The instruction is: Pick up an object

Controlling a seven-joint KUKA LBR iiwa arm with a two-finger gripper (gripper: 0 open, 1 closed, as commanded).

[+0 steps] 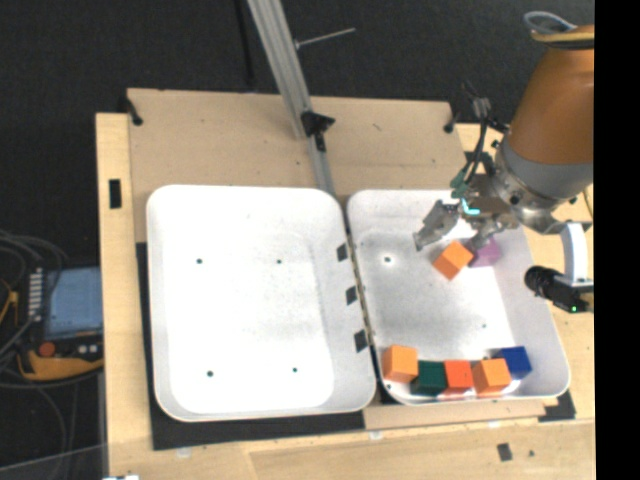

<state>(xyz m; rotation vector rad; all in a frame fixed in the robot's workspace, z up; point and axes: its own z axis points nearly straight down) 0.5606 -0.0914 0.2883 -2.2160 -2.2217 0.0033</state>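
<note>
Gripper [458, 236] hangs low in the right bin [520, 313], jaw state unclear, orange cube [453, 259] at its 6 o'clock. You're at grasp stage; confirm a hold, then lift.

A pale wooden surface [240, 138] filled the middle of the scene, set on a dark, speckled floor [120, 28] that ran along the far side and down the left. A slim metal post [285, 63] slanted from the far edge toward the surface's middle, ending at a small black clamp [317, 124]. On the floor at the left lay a blue box [75, 301] among black cables [20, 258], with an orange-yellow piece [55, 363] just near it. Light fell evenly, without hard shadows.
</note>
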